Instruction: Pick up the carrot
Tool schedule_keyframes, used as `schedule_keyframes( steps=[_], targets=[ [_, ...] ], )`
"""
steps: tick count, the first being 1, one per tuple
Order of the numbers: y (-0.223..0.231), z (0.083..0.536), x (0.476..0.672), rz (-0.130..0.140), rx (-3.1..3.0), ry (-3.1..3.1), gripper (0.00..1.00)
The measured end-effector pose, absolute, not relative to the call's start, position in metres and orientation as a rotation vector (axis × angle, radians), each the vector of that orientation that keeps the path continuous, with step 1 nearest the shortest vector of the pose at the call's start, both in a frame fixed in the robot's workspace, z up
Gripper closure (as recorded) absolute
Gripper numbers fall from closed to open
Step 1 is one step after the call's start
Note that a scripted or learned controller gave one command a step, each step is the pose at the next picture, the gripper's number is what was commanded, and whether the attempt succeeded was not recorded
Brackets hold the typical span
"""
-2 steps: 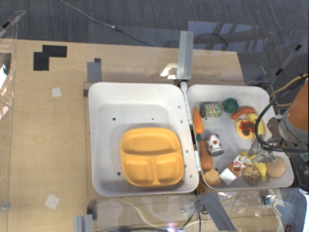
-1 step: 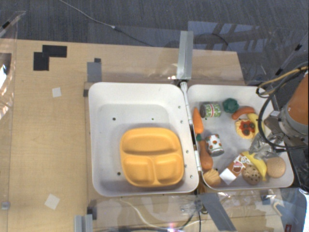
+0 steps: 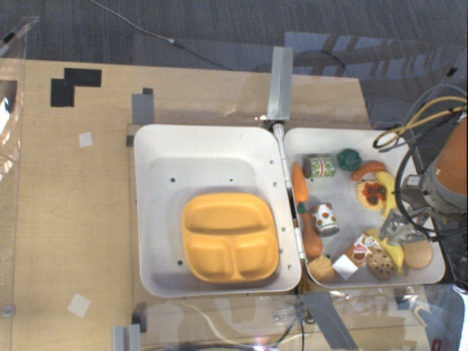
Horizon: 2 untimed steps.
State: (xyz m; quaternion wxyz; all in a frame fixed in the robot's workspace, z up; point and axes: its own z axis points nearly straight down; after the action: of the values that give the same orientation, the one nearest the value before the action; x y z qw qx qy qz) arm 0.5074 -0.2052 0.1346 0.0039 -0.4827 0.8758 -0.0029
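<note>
The carrot (image 3: 299,183) is a slim orange piece lying lengthwise against the left wall of the right bin (image 3: 436,275), with a small green tip at its near end. The arm comes in from the right, and its gripper (image 3: 398,229) hangs low over the right side of that bin, above a banana (image 3: 393,252) and a pizza slice (image 3: 372,193). The gripper is well to the right of the carrot, with several toys between them. Cables and the wrist body hide much of the gripper.
A yellow divided tray (image 3: 230,237) lies in the left bin (image 3: 157,152). The right bin also holds a green-label can (image 3: 319,167), a broccoli (image 3: 349,159), a red-label can (image 3: 325,219), a brown sausage-like piece (image 3: 312,241), a cookie (image 3: 380,266) and a bun (image 3: 418,254).
</note>
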Motion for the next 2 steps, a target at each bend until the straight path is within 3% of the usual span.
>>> schedule_keyframes(
  steps=[1, 2],
  targets=[
    [-0.193, 0.119, 0.504, -0.012, -1.781, 2.578, 1.00],
    [-0.206, 0.250, 0.549, -0.024, -1.947, 2.451, 1.00]
  ],
)
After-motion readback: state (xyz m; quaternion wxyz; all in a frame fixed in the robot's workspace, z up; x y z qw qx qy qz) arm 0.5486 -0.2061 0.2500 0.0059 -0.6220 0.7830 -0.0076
